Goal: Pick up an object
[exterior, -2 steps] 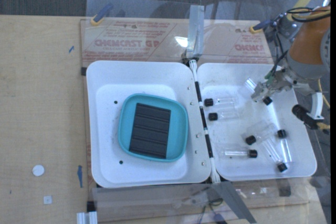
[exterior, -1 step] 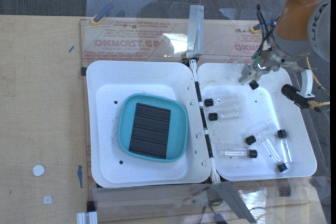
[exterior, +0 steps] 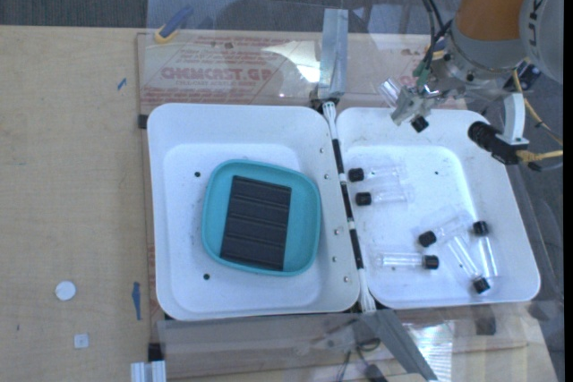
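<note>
In the left bin, at about nine o'clock from the middle of the tabletop, a teal tray is lying flat with a dark ribbed block resting in it. Moving right past the hinge strip between the bins, the right bin is holding several clear vials with black caps: two near its ten o'clock side, one toward six o'clock, and a loose cluster toward four o'clock. Above the bin's twelve o'clock rim, the pincer is hanging from the grey arm, and a small clear, dark-tipped piece seems to be sitting at its tip; I cannot tell whether it is clenched or released, nor whether that piece is a carried vial or part of the tool. Judging by this, the work is sitting either at the approach or just after a lift. If nothing is being held, the next move is calling for a descent toward five o'clock onto a vial lying apart from its neighbours, lined up across its narrow body.
</note>
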Controlling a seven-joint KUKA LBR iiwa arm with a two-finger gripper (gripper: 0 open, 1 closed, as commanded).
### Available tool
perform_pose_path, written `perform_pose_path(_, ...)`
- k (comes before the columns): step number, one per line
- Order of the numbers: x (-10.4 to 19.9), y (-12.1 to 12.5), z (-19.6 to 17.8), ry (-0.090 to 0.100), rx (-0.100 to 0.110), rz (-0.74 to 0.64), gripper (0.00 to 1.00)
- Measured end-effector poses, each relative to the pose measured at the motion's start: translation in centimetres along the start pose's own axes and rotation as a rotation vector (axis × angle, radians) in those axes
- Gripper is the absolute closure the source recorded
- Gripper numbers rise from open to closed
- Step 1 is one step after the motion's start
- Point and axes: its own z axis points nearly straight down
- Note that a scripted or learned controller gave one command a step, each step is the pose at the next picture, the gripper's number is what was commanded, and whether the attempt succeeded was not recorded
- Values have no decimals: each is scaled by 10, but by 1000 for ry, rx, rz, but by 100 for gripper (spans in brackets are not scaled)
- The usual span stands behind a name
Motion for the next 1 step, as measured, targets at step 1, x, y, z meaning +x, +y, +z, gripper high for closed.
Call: perform_pose_path(1, 41, 16, -2, 0, 0, 85, 100)
